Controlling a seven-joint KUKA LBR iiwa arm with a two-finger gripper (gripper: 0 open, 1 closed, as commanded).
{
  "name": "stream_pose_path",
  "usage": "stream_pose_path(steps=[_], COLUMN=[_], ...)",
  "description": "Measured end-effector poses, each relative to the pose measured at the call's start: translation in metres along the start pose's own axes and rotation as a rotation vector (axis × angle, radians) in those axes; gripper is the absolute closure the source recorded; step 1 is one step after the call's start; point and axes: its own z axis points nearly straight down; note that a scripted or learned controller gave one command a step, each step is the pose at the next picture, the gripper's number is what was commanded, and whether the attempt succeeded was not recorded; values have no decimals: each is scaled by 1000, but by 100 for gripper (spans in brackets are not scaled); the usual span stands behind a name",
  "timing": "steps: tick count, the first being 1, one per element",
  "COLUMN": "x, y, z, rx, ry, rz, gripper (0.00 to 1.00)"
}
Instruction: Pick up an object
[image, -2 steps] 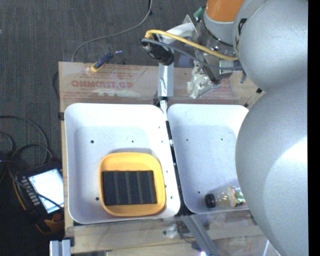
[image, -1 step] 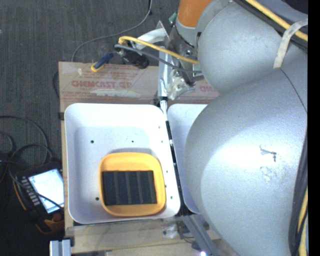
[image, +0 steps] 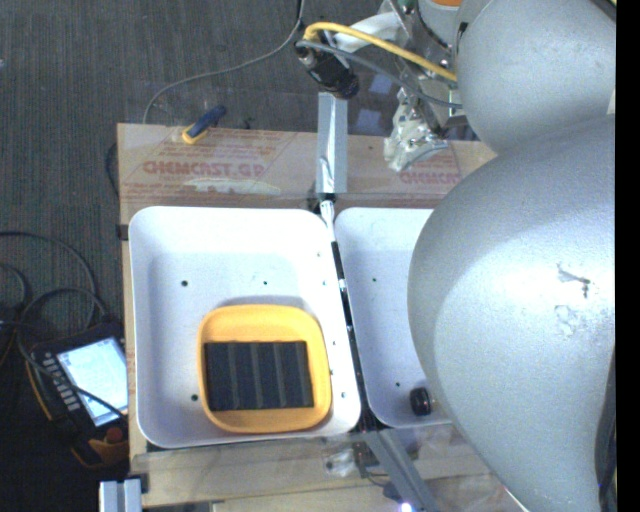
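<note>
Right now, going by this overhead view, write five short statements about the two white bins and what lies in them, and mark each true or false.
1. The yellow plastic tray with a dark slatted centre lies in the left white bin. True.
2. That yellow tray sits against the bin's far wall. False: it lies at the near end of the bin.
3. A small black round object rests near the front of the right white bin. True.
4. The large grey arm covers much of the left bin. False: it covers much of the right bin.
5. A blue and yellow tool lies inside the left bin. False: it lies on the cardboard sheet beyond the bins.
</note>
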Motion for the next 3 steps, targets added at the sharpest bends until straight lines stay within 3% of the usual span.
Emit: stream_pose_path(steps=[1,2,3], x=[18,18,5], y=[76,75,138], z=[48,39,-1], rx=[-3,-6,-2], ry=[-2,-6,-1], rz=[-23,-23,3], gripper=[100,100,100])
